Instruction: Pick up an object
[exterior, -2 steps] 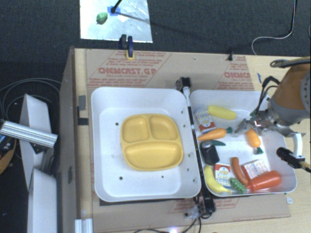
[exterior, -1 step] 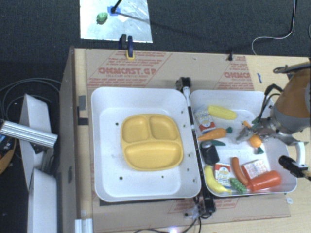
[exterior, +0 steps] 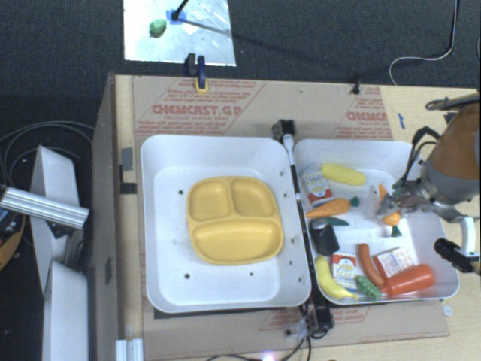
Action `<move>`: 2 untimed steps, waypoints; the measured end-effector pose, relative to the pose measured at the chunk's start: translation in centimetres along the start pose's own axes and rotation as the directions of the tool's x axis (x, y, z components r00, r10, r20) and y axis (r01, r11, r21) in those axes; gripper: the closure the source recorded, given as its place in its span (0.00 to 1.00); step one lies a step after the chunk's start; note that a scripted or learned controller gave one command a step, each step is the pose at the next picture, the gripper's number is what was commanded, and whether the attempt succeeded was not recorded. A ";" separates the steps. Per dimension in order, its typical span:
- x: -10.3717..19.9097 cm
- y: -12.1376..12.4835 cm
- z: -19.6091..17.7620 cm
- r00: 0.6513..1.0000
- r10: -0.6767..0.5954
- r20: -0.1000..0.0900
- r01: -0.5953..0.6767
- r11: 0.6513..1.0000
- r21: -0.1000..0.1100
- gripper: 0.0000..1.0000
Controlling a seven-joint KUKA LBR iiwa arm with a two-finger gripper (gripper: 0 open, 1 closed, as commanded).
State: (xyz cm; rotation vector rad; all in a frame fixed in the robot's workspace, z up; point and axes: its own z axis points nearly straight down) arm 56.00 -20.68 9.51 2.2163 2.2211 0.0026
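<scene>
1. Fingers [exterior: 397, 201] sit low in the right bin [exterior: 368, 150], near its right wall; whether they are spread or pressed together cannot be told, as the tips blur into the items beneath
2. Arm [exterior: 458, 156] enters from the right edge, its orange band above the wrist, with the wrist over the right bin's right wall
3. A small orange object [exterior: 391, 218] lies right at the fingertips; contact or a grip on it cannot be confirmed
4. Right bin contents, upper part: a corn cob [exterior: 343, 174] near the back, a small printed carton [exterior: 316, 187] beside the left wall, a carrot [exterior: 328, 208] just below the carton
5. Right bin contents, lower part: a black item [exterior: 325, 238], a banana [exterior: 329, 278] along the front left, a second printed carton [exterior: 345, 268] touching the banana, a sausage [exterior: 368, 262], a large orange-red vegetable [exterior: 410, 279] near the front right
6. Left bin [exterior: 161, 201] holds a yellow divided plate [exterior: 234, 219], three compartments, lying flat near the centre
7. Both bins rest side by side on the counter [exterior: 225, 104], touching along their shared edge
</scene>
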 end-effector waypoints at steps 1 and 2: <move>8.2 0.9 1.1 1.000 -0.002 -0.003 0.002 1.000 0.003 1.00; 15.4 4.6 -9.0 1.000 -0.002 -0.002 0.002 1.000 -0.001 1.00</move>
